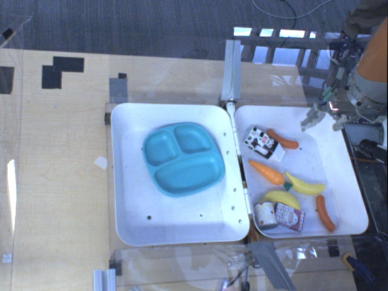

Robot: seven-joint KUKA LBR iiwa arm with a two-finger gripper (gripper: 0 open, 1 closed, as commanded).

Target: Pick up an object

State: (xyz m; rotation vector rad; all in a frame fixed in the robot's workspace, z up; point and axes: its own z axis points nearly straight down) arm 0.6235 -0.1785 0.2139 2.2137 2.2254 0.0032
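Note:
My gripper (324, 120) hovers over the far right corner of the right bin (354, 180), its two fingers (310, 118) spread open with nothing between them. Below and left of it lie a black-and-white box (262, 143) and an orange-red sausage (284, 140). Further toward the front are a carrot (267, 173), a banana (307, 187), a second yellow fruit (282, 199), a small can (265, 215), a pink packet (290, 217) and a red sausage (325, 213). None of them touches the gripper.
The left bin (130, 217) holds a blue divided plate (183, 158). A metal divider (230, 71) rises behind the seam between the bins. The arm's orange band (374, 56) sits at the right edge above the bin's back wall.

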